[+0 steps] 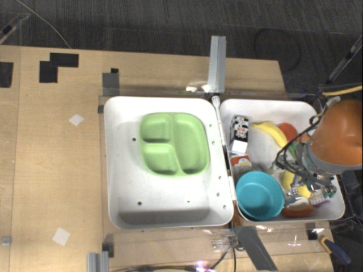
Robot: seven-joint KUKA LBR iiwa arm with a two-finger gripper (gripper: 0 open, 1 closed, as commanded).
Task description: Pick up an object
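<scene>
- The arm [334, 137], grey with an orange band, reaches in from the right and hangs over the right part of the right bin [266, 103].
- The gripper [309, 188] is low over the clutter at the near right corner of that bin. Cables and the wrist cover it, so I cannot tell its state.
- Just to the left of the gripper stands a blue cup [259, 194], mouth up, in the near part of the bin.
- Beyond the gripper and to its left lies a yellow banana [271, 134]. Its long axis runs from far-left to near-right, and the near end points toward the arm.
- A red object [288, 131] lies right beside the banana, on the arm's side.
- Farther left of the gripper, near the wall between the bins, a small black and white box [240, 129] lies with its long axis going away from the camera.
- Well to the left of the gripper, the left bin [122, 169] holds a green divided tray [173, 143] with three compartments.
</scene>
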